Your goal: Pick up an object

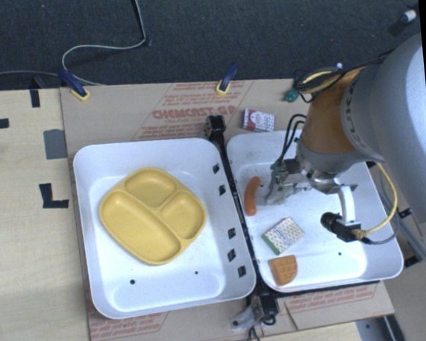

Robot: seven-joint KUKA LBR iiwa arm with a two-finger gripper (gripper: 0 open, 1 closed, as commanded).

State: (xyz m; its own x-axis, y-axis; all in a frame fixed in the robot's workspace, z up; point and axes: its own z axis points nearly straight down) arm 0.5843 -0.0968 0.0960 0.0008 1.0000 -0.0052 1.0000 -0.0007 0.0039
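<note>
I see the sausage (251, 195) lying at the right bin's (372, 267) left wall, long axis running up-down in view. My gripper (277, 188) sits just beside it; I cannot tell its state.

Hand (275, 191) crowded by sausage (251, 195); packet (283, 235), waffle (284, 269) near front wall.

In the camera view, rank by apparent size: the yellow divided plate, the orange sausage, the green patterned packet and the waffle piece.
1. yellow divided plate, by far the largest.
2. green patterned packet.
3. waffle piece, close to the packet; hard to separate.
4. orange sausage, long but thin, smallest in area.
</note>
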